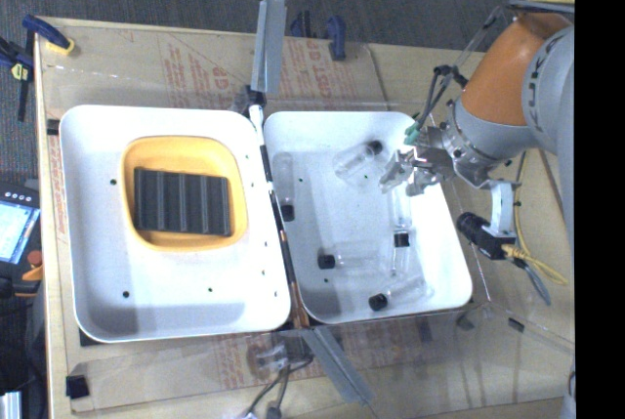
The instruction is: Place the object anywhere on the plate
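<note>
Yellow plate (pixel 146 153) with a dark ribbed centre lies flat in the left bin (pixel 88 300).

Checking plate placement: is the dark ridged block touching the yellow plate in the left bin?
Touching. The camera view shows the dark ridged block lying flat inside the yellow plate, plate rim visible around it, with no gap. The gripper is over the right bin.

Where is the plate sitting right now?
The yellow plate lies in the left bin, toward its upper middle, with a dark ridged block resting on it; the end effector is over the right bin.
</note>
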Tool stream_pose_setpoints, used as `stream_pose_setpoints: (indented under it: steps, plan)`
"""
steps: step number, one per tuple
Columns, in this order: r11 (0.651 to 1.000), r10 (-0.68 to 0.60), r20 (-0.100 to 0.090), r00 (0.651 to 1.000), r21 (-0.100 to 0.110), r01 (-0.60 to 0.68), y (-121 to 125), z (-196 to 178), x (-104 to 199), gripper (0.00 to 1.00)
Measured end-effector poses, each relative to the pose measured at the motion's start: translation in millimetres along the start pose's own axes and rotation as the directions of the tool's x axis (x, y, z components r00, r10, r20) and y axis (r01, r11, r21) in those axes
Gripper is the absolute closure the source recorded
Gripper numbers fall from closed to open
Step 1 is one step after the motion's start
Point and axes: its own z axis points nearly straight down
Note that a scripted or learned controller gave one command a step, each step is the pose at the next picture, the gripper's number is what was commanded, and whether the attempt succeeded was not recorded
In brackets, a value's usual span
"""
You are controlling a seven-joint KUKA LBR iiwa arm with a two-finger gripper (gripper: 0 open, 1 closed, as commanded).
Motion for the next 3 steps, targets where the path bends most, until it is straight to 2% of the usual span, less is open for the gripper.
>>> stream_pose_setpoints:
  steps: [1,3]
  plan:
    - [0.974,-0.225,0.001,0.974,0.003,0.225,-33,11,65,1.0]
    - [0.908,-0.419,0.003,0.908,0.0,0.419,24,26,189,1.0]
